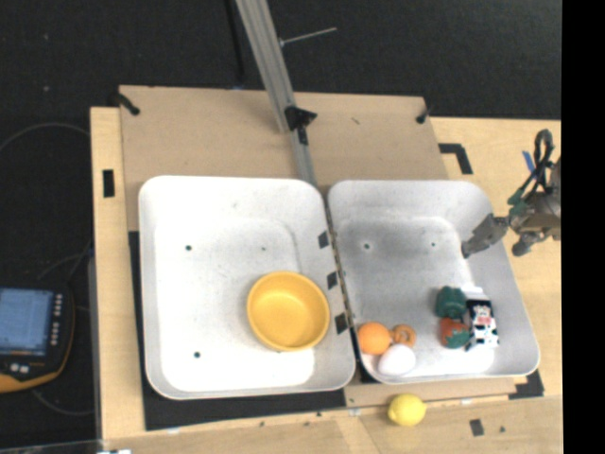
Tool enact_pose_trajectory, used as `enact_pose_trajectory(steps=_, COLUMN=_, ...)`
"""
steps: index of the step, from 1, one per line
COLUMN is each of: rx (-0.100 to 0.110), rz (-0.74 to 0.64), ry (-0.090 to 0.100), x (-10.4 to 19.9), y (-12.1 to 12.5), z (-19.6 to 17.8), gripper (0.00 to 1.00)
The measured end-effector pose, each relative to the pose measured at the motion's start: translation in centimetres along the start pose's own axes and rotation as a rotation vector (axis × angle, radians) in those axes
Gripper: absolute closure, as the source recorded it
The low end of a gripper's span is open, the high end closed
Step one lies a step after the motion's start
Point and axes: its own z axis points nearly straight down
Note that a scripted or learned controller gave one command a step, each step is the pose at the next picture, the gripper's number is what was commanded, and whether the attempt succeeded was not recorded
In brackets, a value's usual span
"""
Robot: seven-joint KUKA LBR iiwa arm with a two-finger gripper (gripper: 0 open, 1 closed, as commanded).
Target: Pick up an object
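The gripper (pixel 503 237) hung at the frame's right edge, over the right bin's (pixel 406 206) rim, fingers spread wide and carrying nothing. Toys (pixel 465 318) clustered lower right; best to drop squarely over one piece, I reckoned.

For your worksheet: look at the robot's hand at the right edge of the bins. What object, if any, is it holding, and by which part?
Nothing is held. The hand is above the right bin's rim, apart from the toys lying in it.
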Motion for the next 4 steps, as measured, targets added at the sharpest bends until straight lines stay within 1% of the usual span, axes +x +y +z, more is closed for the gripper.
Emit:
enact_pose_trajectory(steps=1, rx=0.000, rz=0.000, ry=0.001, x=0.0, y=0.0, z=0.0, gripper=0.00)
enact_pose_trajectory(steps=2, rx=0.006, rz=0.006, ry=-0.002, x=-1.1, y=-0.3, z=4.9, gripper=0.00)
enact_pose_trajectory(steps=3, rx=0.007, rz=0.006, ry=-0.002, x=-2.3, y=-0.2, z=10.2, gripper=0.00)
enact_pose_trajectory(steps=4, rx=0.007, rz=0.005, ry=-0.001, x=-2.3, y=-1.1, z=16.0, gripper=0.00)
